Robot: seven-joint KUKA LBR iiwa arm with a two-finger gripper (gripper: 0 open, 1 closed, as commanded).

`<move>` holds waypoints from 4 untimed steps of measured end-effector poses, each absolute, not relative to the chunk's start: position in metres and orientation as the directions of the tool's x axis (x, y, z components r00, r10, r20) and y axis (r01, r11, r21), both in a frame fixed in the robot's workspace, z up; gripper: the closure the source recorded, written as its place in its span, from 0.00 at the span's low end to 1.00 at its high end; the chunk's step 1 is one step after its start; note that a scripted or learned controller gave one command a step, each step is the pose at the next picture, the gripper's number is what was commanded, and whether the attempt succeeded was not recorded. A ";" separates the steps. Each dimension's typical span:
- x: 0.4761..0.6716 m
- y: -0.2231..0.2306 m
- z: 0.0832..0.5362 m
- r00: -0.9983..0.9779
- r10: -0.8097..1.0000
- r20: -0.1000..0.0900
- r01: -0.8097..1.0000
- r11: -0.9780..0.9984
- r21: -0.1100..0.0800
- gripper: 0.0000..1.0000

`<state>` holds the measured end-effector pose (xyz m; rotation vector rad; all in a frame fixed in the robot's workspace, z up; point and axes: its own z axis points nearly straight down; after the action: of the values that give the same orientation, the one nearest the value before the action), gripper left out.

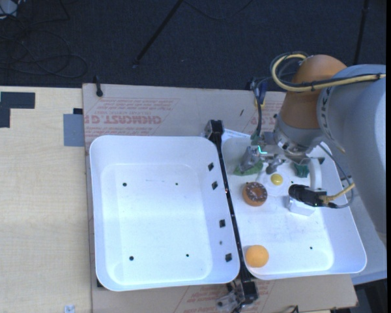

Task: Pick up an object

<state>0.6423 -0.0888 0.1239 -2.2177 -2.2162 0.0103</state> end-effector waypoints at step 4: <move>0.642 -0.091 0.143 0.002 1.000 -0.001 1.000 -0.002 -0.011 0.00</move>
<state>0.6418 -0.0913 0.1427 -2.2182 -2.2142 0.0131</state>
